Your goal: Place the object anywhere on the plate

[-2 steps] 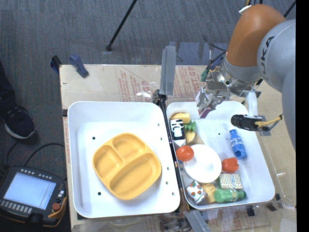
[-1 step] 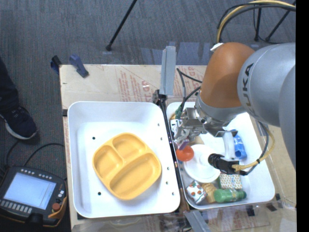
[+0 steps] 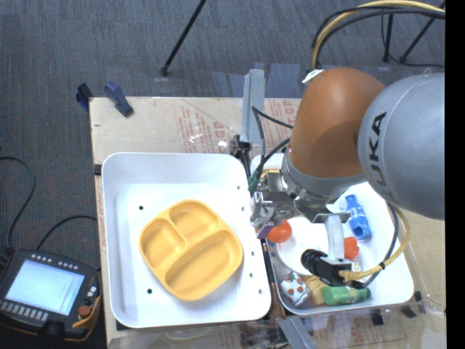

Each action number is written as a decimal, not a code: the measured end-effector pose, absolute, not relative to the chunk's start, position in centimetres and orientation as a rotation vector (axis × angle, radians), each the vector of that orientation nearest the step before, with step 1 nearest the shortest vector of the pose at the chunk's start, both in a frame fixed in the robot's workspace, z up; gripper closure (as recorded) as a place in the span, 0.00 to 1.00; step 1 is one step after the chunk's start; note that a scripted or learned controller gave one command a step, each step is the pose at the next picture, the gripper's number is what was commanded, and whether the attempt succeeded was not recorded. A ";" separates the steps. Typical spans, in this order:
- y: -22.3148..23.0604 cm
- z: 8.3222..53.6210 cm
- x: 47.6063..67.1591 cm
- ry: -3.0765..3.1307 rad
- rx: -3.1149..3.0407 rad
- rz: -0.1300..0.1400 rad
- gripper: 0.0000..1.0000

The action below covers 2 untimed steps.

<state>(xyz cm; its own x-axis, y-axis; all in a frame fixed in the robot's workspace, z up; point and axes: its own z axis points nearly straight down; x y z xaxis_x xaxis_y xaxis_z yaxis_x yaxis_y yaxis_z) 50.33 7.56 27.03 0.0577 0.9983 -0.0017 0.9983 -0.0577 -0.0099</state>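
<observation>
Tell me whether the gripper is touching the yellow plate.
Apart. In the camera view the gripper sits over the right bin near a red-orange object, while the yellow plate lies in the left bin, with white bin floor and rim between them.

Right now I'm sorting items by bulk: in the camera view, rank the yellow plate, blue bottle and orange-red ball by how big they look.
1. yellow plate, by far the largest
2. blue bottle
3. orange-red ball, smallest, partly covered by the arm
</observation>
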 end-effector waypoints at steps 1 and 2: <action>3.2 24.0 47.5 -2.472 -1.920 0.018 1.00; 8.2 25.1 48.7 -2.709 -1.574 0.013 1.00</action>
